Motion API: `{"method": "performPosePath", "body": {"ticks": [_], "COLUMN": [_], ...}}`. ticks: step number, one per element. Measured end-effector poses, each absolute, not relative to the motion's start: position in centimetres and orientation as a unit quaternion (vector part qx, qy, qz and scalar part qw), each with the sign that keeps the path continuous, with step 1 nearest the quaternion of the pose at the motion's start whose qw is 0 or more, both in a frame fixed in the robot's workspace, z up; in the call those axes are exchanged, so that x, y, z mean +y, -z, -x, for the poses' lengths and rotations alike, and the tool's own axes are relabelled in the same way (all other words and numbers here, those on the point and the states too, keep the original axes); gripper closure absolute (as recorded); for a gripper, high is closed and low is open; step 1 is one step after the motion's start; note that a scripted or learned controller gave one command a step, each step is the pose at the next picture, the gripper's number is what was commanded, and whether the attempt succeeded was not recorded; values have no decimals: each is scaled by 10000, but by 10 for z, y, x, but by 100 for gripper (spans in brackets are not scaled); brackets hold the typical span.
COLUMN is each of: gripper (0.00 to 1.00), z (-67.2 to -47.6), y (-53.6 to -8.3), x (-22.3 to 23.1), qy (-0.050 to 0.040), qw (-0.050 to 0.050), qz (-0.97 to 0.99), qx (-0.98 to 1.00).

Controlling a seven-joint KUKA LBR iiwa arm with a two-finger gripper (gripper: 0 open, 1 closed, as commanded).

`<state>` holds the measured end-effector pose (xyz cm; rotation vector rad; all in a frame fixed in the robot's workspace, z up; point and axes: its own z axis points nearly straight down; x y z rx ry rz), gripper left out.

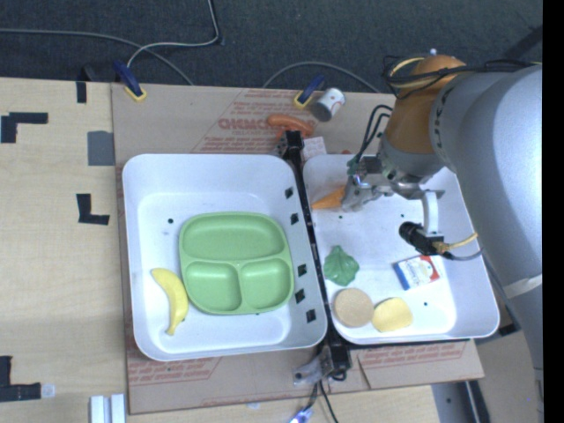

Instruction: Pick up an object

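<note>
Low in the frame, the right bin (458, 320) holds two round cookies (354, 307), one green leaf (340, 265), one card (415, 271), and higher up one orange piece (329, 201) touching the hand (357, 192), whose grip I cannot tell.

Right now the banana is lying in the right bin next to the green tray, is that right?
Not quite: the camera view shows the banana in the left bin, not the right one. It does lie next to the green tray, just off its lower left corner.
</note>
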<state>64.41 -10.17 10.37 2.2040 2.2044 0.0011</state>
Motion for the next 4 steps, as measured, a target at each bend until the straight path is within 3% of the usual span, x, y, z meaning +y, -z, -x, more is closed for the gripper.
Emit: {"method": "performPosePath", "body": {"ticks": [1,2,4], "gripper": [0,0,0], "z": [-644,-667,-668], "y": [-103,-85,-85], "x": [-102,-109,-106], "qy": [0,29,5], "qw": [115,-33,-1], "qz": [-7070,-7066,-7065], "qx": [7071,7076,7077]}}
